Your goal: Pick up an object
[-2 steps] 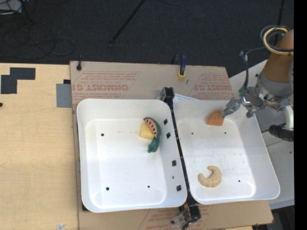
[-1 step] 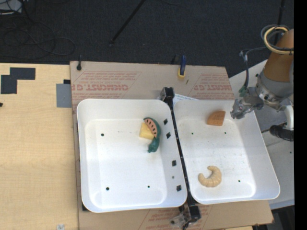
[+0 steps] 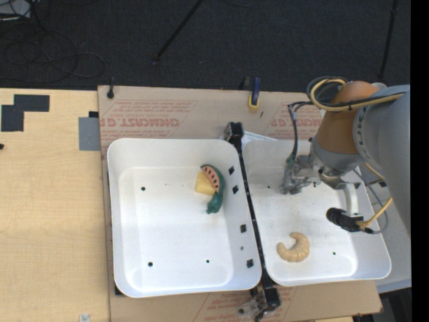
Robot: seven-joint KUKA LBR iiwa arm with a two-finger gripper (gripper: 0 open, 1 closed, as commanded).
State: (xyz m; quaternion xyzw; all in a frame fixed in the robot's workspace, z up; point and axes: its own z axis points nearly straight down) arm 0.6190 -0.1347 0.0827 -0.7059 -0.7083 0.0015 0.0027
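In the right bin (image 3: 335,267), toward its far half: gripper (image 3: 293,183), pointing down over bare white floor. Carries nothing visible. Whether the jaws stand open or closed: cannot tell, too small and blurred at this slant. Height above the floor likewise unclear.

Nearest candidate: tan curl (image 3: 293,247), lying flat on the same bin's floor. Sits nearer the camera than the jaws and almost straight in line with them. Apart from them, and touching no wall. Looks like a small pastry or shrimp toy; hard to say which.

Across the divider, to the left of the jaws as seen: melon slice (image 3: 209,178) in the left bin (image 3: 167,247). Green piece (image 3: 214,203) touching or just beside its lower end; cannot tell whether joined. Both well apart from the jaws, with the bin walls between.

Progress, as a judgement: little done. Arm (image 3: 348,129) reaching into a bin, but nothing gripped and nothing lifted. All three things resting on the bin floors. Left to do:
- Line up over one thing, most likely the curl, being closest.
- Come down around it.
- Close on it.
- Raise it clear.

Curved, rounded shape likely to slip or roll out unless taken across its thick middle.
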